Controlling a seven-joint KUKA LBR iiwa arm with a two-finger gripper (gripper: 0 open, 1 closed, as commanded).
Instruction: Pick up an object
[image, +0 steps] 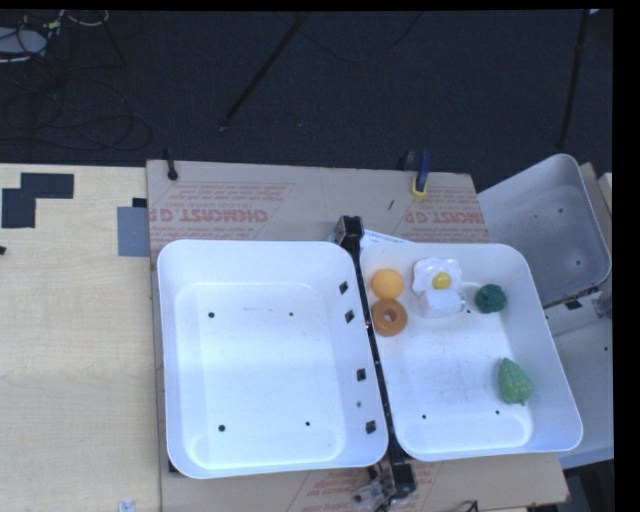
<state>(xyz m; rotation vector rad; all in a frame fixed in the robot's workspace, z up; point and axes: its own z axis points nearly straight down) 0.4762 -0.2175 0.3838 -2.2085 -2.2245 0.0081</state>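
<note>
The right bin (470, 440) holds several small objects. An orange ball (387, 283) lies near its back left corner, with a brown ring like a doughnut (389, 318) just in front of it. A white piece with a yellow centre, like a fried egg (439, 283), sits to the right of the ball. A dark green lump (489, 298) lies further right, and a lighter green leafy piece (514, 382) rests near the right wall.
The left bin (260, 440) stands beside the right one, joined by a black clip strip (362, 340). Both rest on a cardboard sheet (260, 205) on the wooden bench. A grey metal plate (545, 220) lies at the right.
</note>
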